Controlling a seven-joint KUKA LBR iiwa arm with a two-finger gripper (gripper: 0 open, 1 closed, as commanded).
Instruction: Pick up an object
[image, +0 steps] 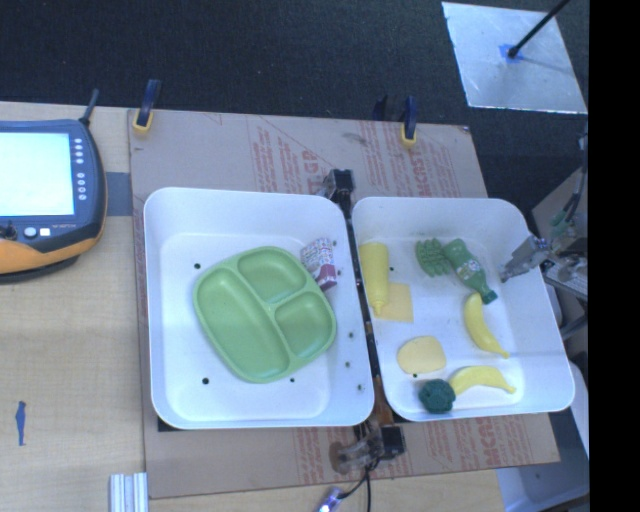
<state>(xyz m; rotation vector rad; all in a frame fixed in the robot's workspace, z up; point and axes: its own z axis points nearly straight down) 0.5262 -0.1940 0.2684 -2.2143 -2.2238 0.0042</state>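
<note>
Broccoli (436, 396) is seen at the right bin's (520, 215) near edge; beside it a banana (484, 379) lies crosswise. At the right rim the gripper (522, 262) is poised, its opening indiscernible

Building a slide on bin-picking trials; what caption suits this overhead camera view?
Gripper at the right bin's edge near two bananas; green divided plate in the left bin.

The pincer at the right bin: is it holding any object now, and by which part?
Nothing is held. The pincer sits at the right bin's right edge, apart from the green bottle and bananas.
</note>
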